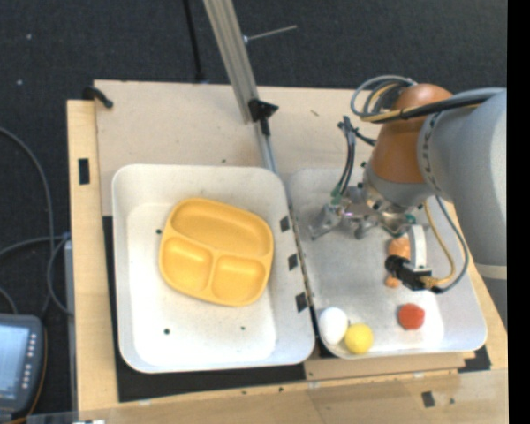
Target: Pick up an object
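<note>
While the grey arm [464, 179] with its orange band reaches in from the right, its pincer [336, 223] hangs low over the upper part of the right bin [459, 325], and whether it is released or clenched cannot be told from this slanted overhead view, nor can anything be seen between its tips. That shallow white bin, smooth and round-cornered, carries a white egg-shaped object [333, 324] touching a small yellow ball [359, 338] at its near rim, a red roundish lump [412, 316] a little to their right, and a small orange piece [397, 247] near the arm's cabling. Beside it, the left bin [141, 343] bears a glossy yellow plastic tray [216, 251] with three moulded compartments and soft corners. Both bins rest on a pale wooden table [168, 113].
</note>
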Motion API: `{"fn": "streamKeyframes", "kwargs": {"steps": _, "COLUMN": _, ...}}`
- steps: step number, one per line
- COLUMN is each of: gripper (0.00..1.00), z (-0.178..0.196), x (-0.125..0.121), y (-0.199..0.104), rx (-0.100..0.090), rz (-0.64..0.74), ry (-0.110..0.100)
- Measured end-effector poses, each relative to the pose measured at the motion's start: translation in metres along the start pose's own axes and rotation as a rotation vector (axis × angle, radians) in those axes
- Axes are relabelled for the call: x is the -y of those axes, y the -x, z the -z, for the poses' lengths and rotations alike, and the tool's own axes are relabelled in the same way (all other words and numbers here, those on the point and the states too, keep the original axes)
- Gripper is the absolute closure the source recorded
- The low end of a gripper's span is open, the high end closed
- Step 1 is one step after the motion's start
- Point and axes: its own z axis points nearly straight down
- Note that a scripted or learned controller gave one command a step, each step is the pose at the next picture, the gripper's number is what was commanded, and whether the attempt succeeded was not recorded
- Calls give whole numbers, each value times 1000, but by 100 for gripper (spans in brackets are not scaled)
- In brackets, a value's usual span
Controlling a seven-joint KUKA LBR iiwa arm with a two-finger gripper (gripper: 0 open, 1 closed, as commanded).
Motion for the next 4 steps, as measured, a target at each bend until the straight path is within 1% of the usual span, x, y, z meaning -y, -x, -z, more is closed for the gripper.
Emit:
{"fn": "streamKeyframes", "kwargs": {"steps": 1, "gripper": 100, "z": 15, "x": -2, "y": 1, "rx": -1, "rz": -5, "ry": 8}}
{"fn": "streamKeyframes", "kwargs": {"steps": 2, "gripper": 100, "z": 67, "x": 0, "y": -8, "rx": -2, "rz": 6, "ry": 10}}
{"fn": "streamKeyframes", "kwargs": {"steps": 3, "gripper": 100, "z": 126, "x": -2, "y": -17, "rx": -1, "rz": 7, "ry": 12}}
{"fn": "streamKeyframes", "kwargs": {"steps": 4, "gripper": 100, "z": 161, "x": -3, "y": -15, "rx": -1, "rz": 8, "ry": 10}}
